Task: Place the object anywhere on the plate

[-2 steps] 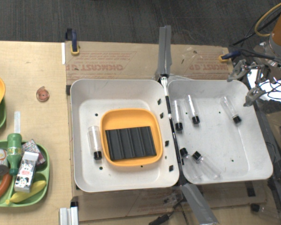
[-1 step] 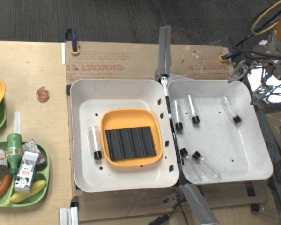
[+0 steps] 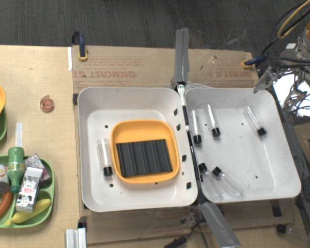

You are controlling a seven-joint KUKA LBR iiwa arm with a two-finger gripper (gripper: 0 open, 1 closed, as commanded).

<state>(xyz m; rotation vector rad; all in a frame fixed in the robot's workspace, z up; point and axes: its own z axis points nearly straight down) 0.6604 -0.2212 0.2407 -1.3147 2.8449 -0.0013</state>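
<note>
— Vial [image 3: 104, 157], clear with a black cap: where is it?
— In the left bin [image 3: 86, 190], lying lengthwise just beside the left rim of the orange plate [image 3: 143, 128], cap towards the near edge. It lies between the plate and the bin wall, in a narrow strip.
— And the plate?
— A black ridged block [image 3: 144, 157] covers most of its middle, leaving bare only a border all round.
— The right bin [image 3: 287, 164]?
— Other vials [image 3: 212, 122] lie along its far side and left wall, with open floor at the centre and right.
— The gripper [image 3: 267, 78]?
— At the right bin's far right corner, above the rim, among cables. Clenched or released, I cannot tell.
</note>
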